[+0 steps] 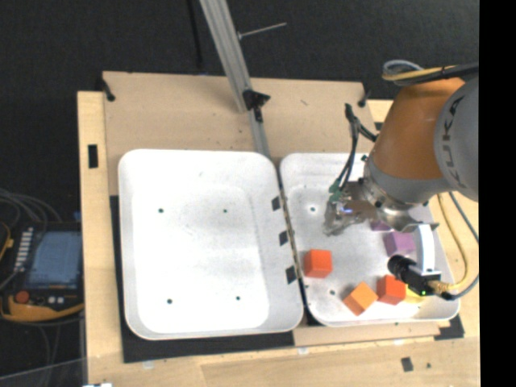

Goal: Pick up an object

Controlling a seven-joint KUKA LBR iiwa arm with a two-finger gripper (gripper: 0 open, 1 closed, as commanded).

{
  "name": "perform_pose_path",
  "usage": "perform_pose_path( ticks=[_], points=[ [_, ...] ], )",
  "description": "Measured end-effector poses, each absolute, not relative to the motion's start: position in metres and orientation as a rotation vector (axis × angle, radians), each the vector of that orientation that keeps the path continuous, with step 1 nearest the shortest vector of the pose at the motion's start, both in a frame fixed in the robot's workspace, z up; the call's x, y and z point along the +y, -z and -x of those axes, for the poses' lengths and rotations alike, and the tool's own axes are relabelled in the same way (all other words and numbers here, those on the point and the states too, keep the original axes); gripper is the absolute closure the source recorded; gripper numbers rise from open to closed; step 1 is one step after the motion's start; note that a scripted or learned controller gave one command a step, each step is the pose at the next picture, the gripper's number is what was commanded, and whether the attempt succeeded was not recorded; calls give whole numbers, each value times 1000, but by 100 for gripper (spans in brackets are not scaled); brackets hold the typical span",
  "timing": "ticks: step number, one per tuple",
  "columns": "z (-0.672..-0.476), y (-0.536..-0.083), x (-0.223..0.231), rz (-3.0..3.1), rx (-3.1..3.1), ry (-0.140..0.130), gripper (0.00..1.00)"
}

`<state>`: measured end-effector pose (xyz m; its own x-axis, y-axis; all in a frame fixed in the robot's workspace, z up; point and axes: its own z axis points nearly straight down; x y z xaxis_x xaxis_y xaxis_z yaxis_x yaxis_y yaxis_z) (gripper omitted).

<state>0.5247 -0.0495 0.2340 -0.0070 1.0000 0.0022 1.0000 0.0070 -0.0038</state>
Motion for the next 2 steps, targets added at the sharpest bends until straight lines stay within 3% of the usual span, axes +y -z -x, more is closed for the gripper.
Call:
perform_pose_path(
  ticks=[2],
  points=[
    [-532,-246,52,2211,-2231,4,100]
  ],
)
